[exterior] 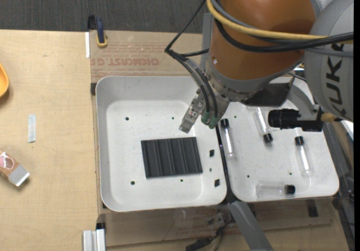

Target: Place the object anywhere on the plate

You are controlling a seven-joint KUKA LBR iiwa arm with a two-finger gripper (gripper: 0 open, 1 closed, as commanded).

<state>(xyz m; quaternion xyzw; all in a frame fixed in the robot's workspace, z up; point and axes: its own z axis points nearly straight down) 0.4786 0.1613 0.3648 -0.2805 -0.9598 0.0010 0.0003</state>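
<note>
The tan bench (50, 75) bears two white bins (112, 188), a wrapped bar (11, 168) and a small strip (31, 128).

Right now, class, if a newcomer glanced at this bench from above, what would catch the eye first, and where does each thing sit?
First comes the big orange band of the grey arm, looming at upper right over both bins. Next, the dark ribbed plate lying flat in the left white bin. Then the clear tubes with black caps, such as one tube, scattered in the right bin.

Pincer (190, 120) above left bin (107, 148), near ribbed plate (171, 157).
</note>
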